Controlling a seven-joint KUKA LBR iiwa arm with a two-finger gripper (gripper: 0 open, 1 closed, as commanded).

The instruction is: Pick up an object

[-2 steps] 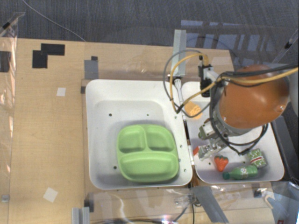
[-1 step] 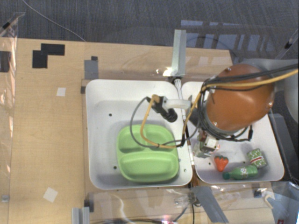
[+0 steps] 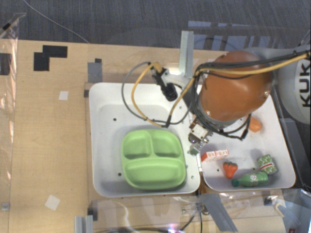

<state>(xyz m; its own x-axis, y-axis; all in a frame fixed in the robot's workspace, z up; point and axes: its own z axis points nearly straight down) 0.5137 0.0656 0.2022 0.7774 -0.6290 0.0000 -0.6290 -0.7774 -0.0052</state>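
Nearest the camera, along the front wall of the right bin (image 3: 286,178), lies a green bottle (image 3: 250,179) on its side with a white label, its neck pointing left toward a small orange-red strawberry-shaped toy (image 3: 230,169) that sits just beside it. To the right of the bottle rests a small green-and-white can (image 3: 267,163), tilted, near the bin's front right corner. A little further back lies a flat red-and-white packet (image 3: 214,155), close to the wall shared with the left bin (image 3: 104,144). In the left bin a light green divided plate (image 3: 153,159) with three compartments fills the front half, leaving bare white floor behind it and along its left side. The gripper (image 3: 197,139) hangs over the shared wall just behind the packet, touching none of the objects as far as can be seen. Behind it the orange wrist band (image 3: 233,86) of the arm covers much of the right bin's back half, with an orange object (image 3: 255,125) peeking out at its right edge. Black and yellow cables (image 3: 146,93) loop over the back of the left bin.
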